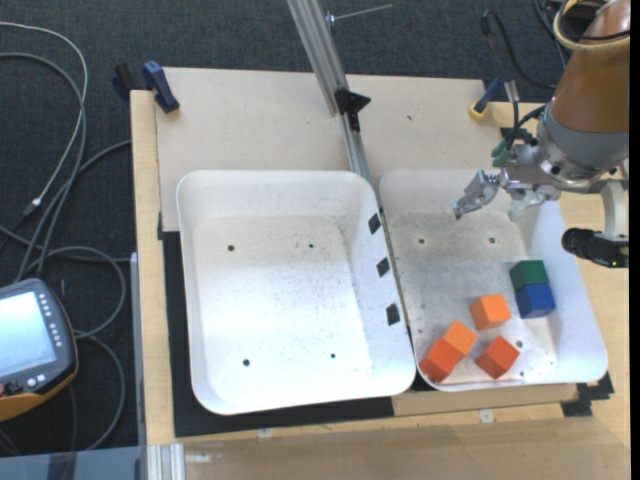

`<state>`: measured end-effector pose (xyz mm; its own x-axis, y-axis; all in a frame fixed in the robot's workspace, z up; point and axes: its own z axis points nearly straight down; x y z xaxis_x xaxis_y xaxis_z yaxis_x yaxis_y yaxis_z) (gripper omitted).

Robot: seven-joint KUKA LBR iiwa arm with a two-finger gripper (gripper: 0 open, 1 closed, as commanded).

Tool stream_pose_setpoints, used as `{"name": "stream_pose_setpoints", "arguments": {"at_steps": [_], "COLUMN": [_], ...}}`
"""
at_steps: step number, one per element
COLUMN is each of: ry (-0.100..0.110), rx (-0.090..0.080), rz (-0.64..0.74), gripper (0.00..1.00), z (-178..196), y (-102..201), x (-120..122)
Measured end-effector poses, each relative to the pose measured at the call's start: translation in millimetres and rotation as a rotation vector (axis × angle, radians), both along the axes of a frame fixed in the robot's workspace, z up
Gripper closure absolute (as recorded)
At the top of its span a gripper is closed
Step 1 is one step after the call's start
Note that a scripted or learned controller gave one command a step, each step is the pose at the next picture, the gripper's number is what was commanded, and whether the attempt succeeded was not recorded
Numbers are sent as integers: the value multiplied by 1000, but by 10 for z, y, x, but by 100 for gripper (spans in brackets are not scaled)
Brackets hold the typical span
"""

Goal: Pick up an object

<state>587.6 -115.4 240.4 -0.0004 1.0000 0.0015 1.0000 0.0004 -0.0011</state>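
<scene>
My gripper (497, 204) hangs over the far part of the right bin (430, 268), open, with nothing between its fingers (471, 199). Near the bin's front right lie several blocks. A green block (527, 271) touches a blue block (536, 300) just in front of it. An orange cube (490, 311) sits to their left. A larger orange cube (452, 346) and a red-orange cube (497, 357) lie close to the front rim. All the blocks are well below the gripper in the view, apart from it.
The left bin (270, 288) stands beside the right one, with black clips (382, 265) along the shared wall. A metal rail (320, 48) slants in from the top. Blue clamps (160, 86) hold the bench board. Cables and a pendant (30, 338) lie on the floor at left.
</scene>
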Motion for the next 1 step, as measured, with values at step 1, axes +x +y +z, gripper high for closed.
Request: {"name": "stream_pose_setpoints", "arguments": {"at_steps": [1], "ry": [10], "rx": [1], "rz": [-2], "gripper": [0], "z": [-1034], "y": [-189], "x": [-402]}}
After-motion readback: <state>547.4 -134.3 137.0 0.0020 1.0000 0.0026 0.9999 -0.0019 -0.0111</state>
